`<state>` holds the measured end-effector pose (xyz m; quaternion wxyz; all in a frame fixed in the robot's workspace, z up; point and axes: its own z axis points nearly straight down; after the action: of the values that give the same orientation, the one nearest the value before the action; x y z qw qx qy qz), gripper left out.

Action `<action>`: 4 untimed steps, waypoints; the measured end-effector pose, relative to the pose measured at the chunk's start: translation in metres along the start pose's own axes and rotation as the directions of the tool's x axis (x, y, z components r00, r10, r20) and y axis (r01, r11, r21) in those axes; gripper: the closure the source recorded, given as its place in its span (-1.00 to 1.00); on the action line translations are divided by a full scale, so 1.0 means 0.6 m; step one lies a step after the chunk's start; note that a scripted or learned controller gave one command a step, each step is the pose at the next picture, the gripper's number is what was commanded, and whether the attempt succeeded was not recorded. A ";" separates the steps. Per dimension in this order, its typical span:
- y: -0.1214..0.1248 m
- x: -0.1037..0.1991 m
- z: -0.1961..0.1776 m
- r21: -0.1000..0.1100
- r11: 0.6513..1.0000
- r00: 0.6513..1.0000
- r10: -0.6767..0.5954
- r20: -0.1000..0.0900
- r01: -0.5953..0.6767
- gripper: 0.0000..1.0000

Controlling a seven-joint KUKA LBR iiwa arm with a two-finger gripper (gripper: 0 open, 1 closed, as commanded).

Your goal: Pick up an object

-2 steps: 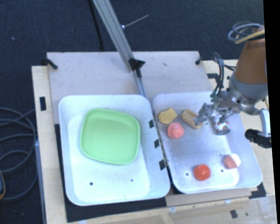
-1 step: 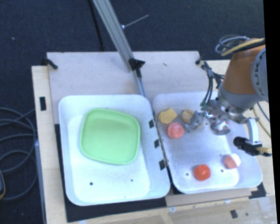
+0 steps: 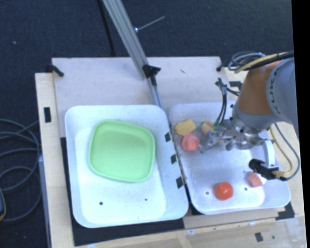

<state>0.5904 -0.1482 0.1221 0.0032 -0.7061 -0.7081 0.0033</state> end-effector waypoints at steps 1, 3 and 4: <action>0.002 0.002 -0.015 0.001 1.000 1.000 -0.003 -0.001 0.003 1.00; -0.007 0.002 -0.140 -0.007 1.000 1.000 0.000 0.001 0.000 1.00; 0.003 0.103 -0.146 -0.005 1.000 1.000 -0.005 0.000 0.005 1.00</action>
<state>0.5927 -0.0866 0.2095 0.0017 -0.7045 -0.7097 0.0016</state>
